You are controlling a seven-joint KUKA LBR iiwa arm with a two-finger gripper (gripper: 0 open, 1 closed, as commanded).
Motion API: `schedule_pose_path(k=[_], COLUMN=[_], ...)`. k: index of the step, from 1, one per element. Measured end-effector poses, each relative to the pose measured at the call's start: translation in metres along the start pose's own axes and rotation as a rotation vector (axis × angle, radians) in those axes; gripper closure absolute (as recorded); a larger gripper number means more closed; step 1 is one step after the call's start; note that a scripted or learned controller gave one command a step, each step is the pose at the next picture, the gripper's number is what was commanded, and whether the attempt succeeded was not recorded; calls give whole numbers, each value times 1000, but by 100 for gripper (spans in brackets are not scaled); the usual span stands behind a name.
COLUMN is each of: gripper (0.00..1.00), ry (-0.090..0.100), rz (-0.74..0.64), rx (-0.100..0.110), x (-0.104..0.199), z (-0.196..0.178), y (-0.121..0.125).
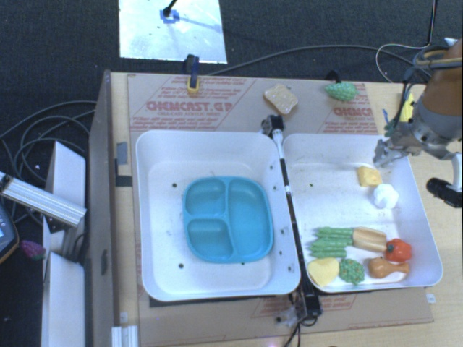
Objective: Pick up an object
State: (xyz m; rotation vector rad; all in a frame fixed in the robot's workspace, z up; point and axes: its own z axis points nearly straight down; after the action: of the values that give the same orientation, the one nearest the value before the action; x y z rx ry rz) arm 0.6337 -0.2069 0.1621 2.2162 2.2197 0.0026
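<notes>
A: At the right bin's far rim, is the grey two-finger gripper [385,152] spread or pressed together?

B: Too blurred; I cannot tell; the small yellow block [368,176] lies just beside it, apart; the arm is cut off.

Dark carpet floor [43,42] all around. Pale wooden bench [448,215] bearing a printed brown cardboard sheet [217,103]. Shiny metal plate [170,20] on the floor beyond. Black cables [43,121] looping at left, beside white boxes [65,172].
</notes>
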Motion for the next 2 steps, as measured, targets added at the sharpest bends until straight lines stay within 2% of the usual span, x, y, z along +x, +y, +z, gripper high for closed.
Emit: schedule_pose_path(k=[1, 2], gripper=[0, 0], ry=[1, 2], rz=[0, -2], rx=[1, 4], x=[0, 1], z=[1, 52], y=[0, 5])
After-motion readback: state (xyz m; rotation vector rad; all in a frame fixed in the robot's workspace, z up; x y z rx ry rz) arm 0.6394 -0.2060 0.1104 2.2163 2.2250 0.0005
